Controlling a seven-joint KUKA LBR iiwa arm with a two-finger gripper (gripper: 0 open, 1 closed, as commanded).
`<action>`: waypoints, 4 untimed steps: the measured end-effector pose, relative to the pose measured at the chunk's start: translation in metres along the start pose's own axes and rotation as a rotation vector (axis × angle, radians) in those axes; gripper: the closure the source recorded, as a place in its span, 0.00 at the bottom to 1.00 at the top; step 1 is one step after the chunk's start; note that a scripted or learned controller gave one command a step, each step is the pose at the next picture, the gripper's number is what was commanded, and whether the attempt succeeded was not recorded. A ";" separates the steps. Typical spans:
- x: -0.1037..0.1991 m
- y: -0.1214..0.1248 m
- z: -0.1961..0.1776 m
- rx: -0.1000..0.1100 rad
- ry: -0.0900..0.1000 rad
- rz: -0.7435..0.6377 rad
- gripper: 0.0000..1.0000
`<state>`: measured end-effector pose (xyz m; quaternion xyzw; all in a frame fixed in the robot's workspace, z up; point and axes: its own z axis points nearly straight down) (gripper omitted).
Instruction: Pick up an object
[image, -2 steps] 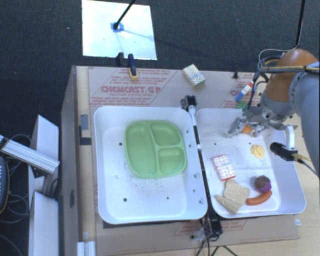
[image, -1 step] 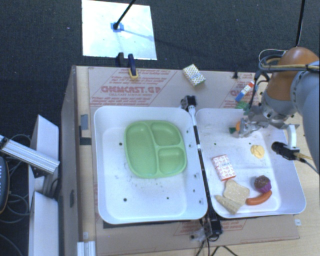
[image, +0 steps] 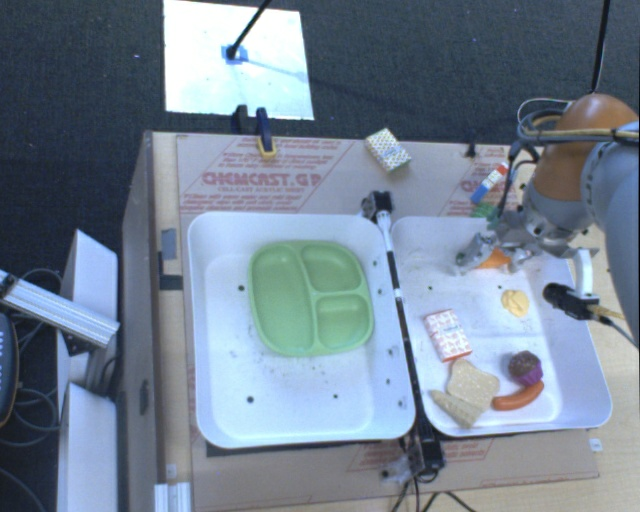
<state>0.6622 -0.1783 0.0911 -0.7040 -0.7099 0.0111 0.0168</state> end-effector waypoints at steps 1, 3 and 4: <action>0.000 -0.001 -0.007 0.008 0.002 -0.002 1.00; -0.024 0.002 0.013 -0.011 0.008 0.006 0.00; -0.023 -0.001 0.009 0.006 0.013 0.003 1.00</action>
